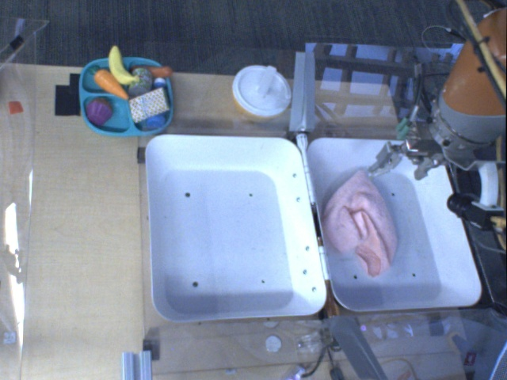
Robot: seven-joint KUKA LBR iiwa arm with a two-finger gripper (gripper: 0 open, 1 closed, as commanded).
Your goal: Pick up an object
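At the near edge of the bench (71,275), below the two bins, lie some small clear parts that I cannot identify. My gripper (402,163) hangs over the far part of the right bin (444,283). My two fingers are spread apart, and nothing is between them. One fingertip (379,167) is just beside the upper end of the pink cloth (362,220), but I cannot tell if it touches. The cloth is the one object in this bin; it lies crumpled in the left half, near the wall next to the left bin (230,228). Nothing stands between my fingers and the cloth.

Above my gripper is the orange band (469,81) of my arm, coming from the right. Behind the bins I count one round white container (261,91) with a yellow rim, and one blue tray (119,125) with compartments. In the tray I see one toy banana (119,66), one toy carrot (109,82), one purple piece and some smaller things that are not clear to me.
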